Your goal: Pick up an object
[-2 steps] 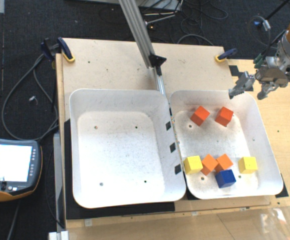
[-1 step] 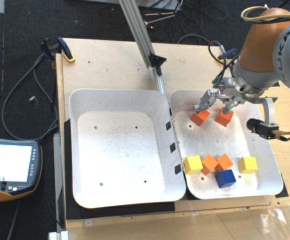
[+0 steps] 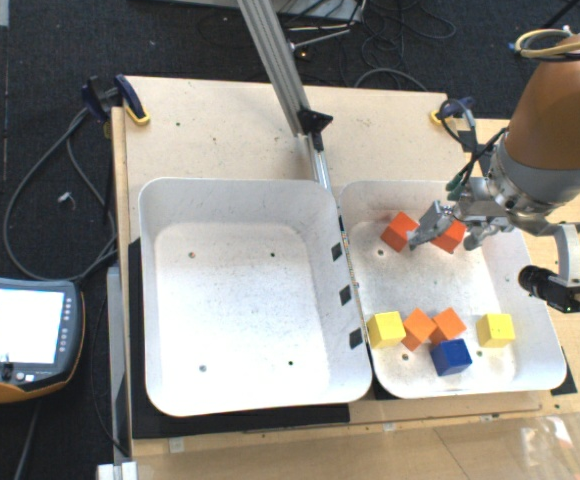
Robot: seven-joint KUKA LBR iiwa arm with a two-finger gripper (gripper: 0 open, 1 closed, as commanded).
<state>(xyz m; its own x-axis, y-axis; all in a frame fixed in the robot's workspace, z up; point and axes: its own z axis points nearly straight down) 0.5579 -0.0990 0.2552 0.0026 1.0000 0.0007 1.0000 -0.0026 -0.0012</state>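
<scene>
A: Gripper point(image 3: 448, 230) low in the right bin point(image 3: 530, 368), up toward twelve o'clock of that bin. Jaws appear clamped on an orange block point(image 3: 451, 236); one finger shows on its nine o'clock side, the other partly hidden on the three o'clock side.

B: Sure it is held, not just touched?

A: Block sits between the fingers, tilted. Whether it is clear of the bin floor, cannot tell from this slant.

B: Neighbours?

A: Second orange block point(image 3: 400, 231) just beside, at nine o'clock of the gripper, apart from the left finger. Lower cluster at six o'clock: yellow block point(image 3: 386, 328), two orange blocks touching (one point(image 3: 419, 325), the other point(image 3: 451, 321)), blue block point(image 3: 451, 356) against them, another yellow block point(image 3: 496, 329) well apart toward three o'clock. Left bin point(image 3: 170, 268) bare-floored.

B: Advice for the step?

A: My judgement: lift straight up, slowly, no sideways drift. Tilted block suggests an off-centre pinch, so a fast rise could let it rotate out. Keep clamp pressure steady. Avoid swinging toward nine o'clock, where the loose orange block could be knocked.

B: And if it slips?

A: Reopen, square up on flat faces, try again.
</scene>
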